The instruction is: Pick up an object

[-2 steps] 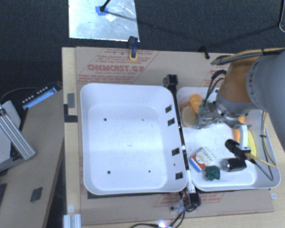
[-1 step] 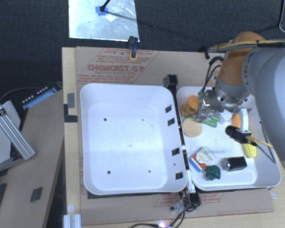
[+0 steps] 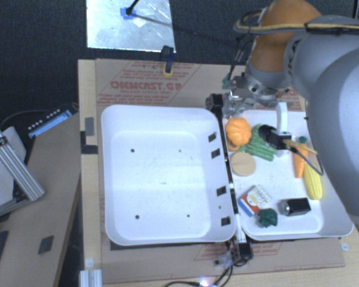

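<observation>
Grey arm w/ gripper (image 3: 242,103) over right bin (image 3: 332,220), upper centre-right
Finger state: can't tell; toy pumpkin (image 3: 238,131) just below it, beside green pods (image 3: 261,149), carrot (image 3: 298,162), corn (image 3: 313,181)

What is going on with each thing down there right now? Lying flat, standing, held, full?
Left bin: nothing inside it.
Right bin: holds all the objects.
Orange pumpkin: resting against the bin divider.
Green bean pod: lying flat.
Tan disc: lying flat.
Corn cob: lying on its side.
Carrot: lying beside the corn.
Small box: lying flat.
Black block: lying flat.
Gripper: above the bin's far corner, grip unclear.
</observation>
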Action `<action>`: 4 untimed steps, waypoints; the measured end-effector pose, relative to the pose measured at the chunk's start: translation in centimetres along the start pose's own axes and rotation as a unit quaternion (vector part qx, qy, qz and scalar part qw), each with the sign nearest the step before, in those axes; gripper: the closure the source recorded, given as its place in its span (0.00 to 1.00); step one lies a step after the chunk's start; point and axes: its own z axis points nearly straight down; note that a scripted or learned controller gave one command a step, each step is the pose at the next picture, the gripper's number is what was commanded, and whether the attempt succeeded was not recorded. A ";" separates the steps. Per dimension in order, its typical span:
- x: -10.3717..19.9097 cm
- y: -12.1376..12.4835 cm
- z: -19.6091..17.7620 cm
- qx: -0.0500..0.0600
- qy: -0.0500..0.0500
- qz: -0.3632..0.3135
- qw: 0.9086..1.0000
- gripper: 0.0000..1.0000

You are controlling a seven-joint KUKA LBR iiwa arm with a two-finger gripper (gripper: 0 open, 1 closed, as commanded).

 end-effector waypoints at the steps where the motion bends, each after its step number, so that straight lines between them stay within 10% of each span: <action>1: 4.3 -9.4 0.5 0.007 0.001 0.001 1.000 1.00; 3: 13.1 0.3 -16.7 -0.003 0.001 0.001 1.000 1.00; 4: 21.1 -1.2 -21.5 0.001 0.001 0.000 1.000 1.00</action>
